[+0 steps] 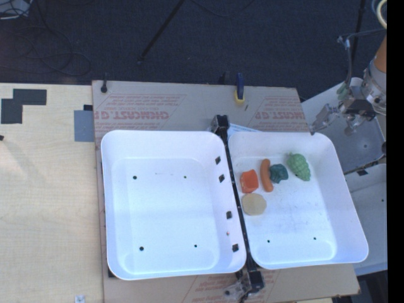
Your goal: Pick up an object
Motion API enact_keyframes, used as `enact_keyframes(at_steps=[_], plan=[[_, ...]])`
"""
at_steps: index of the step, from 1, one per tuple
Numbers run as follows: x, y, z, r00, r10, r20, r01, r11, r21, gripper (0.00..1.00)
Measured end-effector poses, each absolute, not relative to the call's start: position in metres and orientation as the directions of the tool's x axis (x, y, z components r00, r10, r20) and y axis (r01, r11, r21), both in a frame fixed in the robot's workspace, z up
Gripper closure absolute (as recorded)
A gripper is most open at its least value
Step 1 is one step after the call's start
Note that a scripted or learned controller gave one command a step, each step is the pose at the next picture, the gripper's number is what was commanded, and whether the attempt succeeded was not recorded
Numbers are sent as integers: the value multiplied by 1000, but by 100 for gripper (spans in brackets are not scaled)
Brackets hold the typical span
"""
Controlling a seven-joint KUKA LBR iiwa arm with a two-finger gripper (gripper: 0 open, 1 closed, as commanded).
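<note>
In the right bin [349, 202] several small objects lie close together near its left-middle: a red-orange block [250, 181], an orange sausage-shaped piece [266, 175], a dark teal lump [278, 173], a green knobbly piece [299, 166] and a pale yellow disc [254, 204]. My gripper [334, 124] hangs beyond the bin's far right corner, above the bench and well away from the objects. Its fingers are spread open with nothing between them.
The left bin [117, 169] adjoins the right one along a black clipped divider [228, 194]. Both sit on a cardboard sheet [164, 109] with a blue and yellow clamp [239, 91] at its far edge. A thin stand [349, 55] rises beside the arm.
</note>
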State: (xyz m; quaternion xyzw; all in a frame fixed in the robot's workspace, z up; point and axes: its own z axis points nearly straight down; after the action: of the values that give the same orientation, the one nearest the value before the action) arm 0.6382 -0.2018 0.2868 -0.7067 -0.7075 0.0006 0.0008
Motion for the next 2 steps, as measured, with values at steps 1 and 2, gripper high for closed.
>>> enact_keyframes(at_steps=[1, 2], plan=[[567, -209, 442, 5, 1000, -5, 1000, -5, 11, 0], [569, -213, 545, -5, 1000, -5, 1000, 5, 9, 0]])
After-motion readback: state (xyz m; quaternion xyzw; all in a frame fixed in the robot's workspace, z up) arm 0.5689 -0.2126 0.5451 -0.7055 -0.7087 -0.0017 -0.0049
